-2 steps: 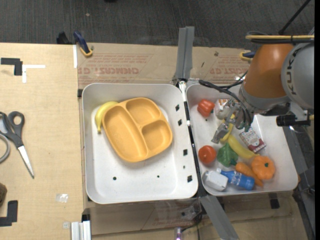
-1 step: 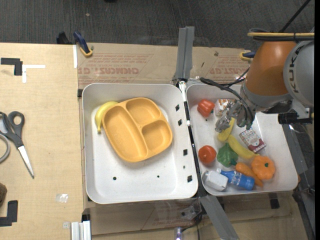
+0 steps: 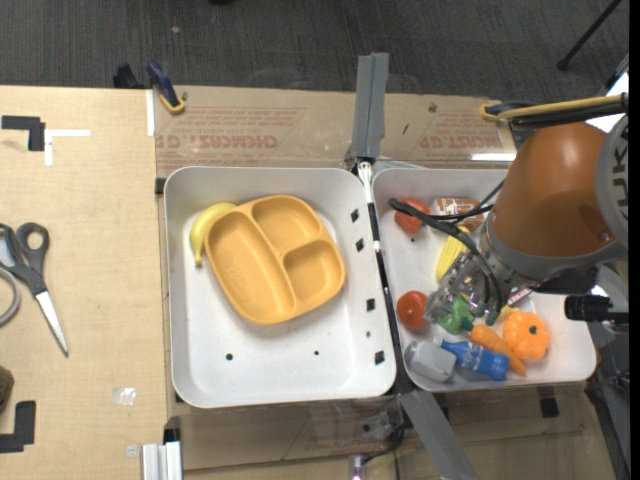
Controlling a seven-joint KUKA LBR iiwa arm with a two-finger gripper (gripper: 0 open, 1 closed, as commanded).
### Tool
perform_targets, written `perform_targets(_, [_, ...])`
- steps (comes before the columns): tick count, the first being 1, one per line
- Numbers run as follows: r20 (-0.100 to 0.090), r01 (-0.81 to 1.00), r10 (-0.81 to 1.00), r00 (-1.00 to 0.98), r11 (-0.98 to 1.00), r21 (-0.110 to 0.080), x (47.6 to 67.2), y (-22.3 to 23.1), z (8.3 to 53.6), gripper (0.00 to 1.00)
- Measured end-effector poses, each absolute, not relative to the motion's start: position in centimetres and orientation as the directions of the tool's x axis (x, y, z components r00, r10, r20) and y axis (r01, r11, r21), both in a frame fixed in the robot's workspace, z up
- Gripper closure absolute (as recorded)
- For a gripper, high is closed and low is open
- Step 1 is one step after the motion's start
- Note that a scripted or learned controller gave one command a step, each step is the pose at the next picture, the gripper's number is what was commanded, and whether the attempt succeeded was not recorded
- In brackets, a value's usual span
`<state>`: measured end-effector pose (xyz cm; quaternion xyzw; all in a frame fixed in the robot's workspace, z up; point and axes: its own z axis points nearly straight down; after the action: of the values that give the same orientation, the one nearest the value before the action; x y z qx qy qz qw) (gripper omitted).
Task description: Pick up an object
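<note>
Dark carpet surrounds a pale wooden bench [image 3: 80,268] bearing two shallow white bins side by side: the left bin [image 3: 200,368] holds a divided yellow plate [image 3: 272,258] with a banana [image 3: 205,228] tucked against its upper-left rim; the right bin [image 3: 575,366] holds a heap of small toys. Scissors [image 3: 35,283] lie on the bench at far left, well apart from both bins. Arm [image 3: 555,203], grey with orange band, enters from the right and hangs over the right bin, its gripper [image 3: 470,293] lowered into the middle of the heap. Whether the fingers are spread or pressed together cannot be told, since wrist and cabling cover them, and nothing is visibly pinched. Candidate objects cluster close around the tool: a green piece [image 3: 455,318] directly beneath it, a red tomato [image 3: 411,308] just to its left, an orange pepper [image 3: 527,336] to its lower right, and a blue bottle [image 3: 480,360] nearer the front wall, long axis running roughly left to right. Judged from this arrangement, the green piece lies nearest the fingertips, so the coming move probably turns on a short descent rather than any sideways travel
</note>
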<state>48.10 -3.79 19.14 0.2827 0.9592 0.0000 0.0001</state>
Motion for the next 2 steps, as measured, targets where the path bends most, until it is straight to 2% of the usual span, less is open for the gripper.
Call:
perform_targets(1, [-0.002, 0.538, 0.538, -0.843, 0.843, 0.001, 47.82, -9.93, 9.16, 1.00])
perform_targets(2, [-0.002, 0.538, 0.538, -0.843, 0.843, 0.001, 47.81, -9.93, 9.16, 0.00])
